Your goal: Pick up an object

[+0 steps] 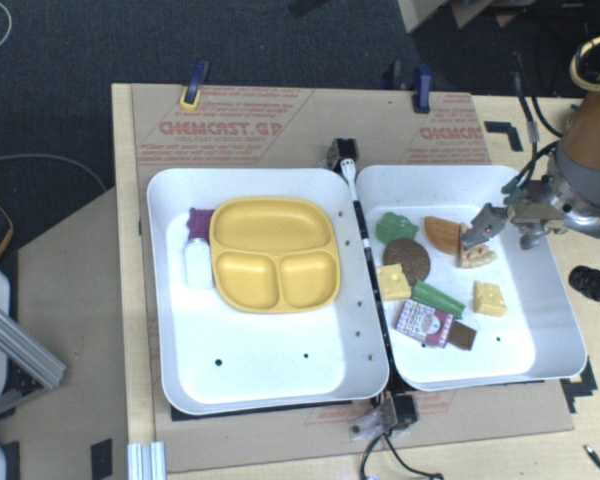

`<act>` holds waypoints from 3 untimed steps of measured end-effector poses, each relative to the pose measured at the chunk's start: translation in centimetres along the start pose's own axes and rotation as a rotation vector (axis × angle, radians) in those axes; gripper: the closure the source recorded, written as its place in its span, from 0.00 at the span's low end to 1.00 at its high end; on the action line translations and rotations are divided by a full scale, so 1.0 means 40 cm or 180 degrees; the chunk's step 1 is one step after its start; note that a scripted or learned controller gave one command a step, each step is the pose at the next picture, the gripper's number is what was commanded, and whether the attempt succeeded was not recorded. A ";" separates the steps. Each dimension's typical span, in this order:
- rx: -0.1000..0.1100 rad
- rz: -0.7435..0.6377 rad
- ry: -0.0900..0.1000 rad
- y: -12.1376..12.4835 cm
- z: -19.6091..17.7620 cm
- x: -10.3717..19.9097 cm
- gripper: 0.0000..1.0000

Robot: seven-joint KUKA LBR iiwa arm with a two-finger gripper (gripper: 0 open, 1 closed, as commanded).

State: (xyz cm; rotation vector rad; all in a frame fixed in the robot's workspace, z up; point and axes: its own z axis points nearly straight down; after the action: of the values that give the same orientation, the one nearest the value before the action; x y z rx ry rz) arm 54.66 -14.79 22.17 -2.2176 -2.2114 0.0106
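Bench bore two bins (pixel 170 298): one yellow tray (pixel 275 252) left; eight-odd food pieces (pixel 435 288) right. Gripper (pixel 477 230) over bread slice (pixel 444 232); finger state unclear.

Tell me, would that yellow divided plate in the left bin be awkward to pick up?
Probably. The yellow divided plate looks like rigid plastic, so it should stay stiff, and likely light for its size. It is broad, and its glossy, rounded rim may slip from two fingers. Lying flat in the left bin, it seems unlikely to roll or tip if pushed.
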 end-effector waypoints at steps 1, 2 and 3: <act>-0.0039 -0.0009 -0.0007 0.006 -0.016 0.000 0.00; -0.0015 -0.0005 0.0000 -0.011 0.133 -0.011 0.00; -0.0014 -0.0009 0.0003 -0.025 0.249 0.005 0.00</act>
State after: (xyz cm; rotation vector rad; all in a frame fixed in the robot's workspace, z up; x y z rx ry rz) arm 53.55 -14.57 12.21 -2.2162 -2.2163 0.0050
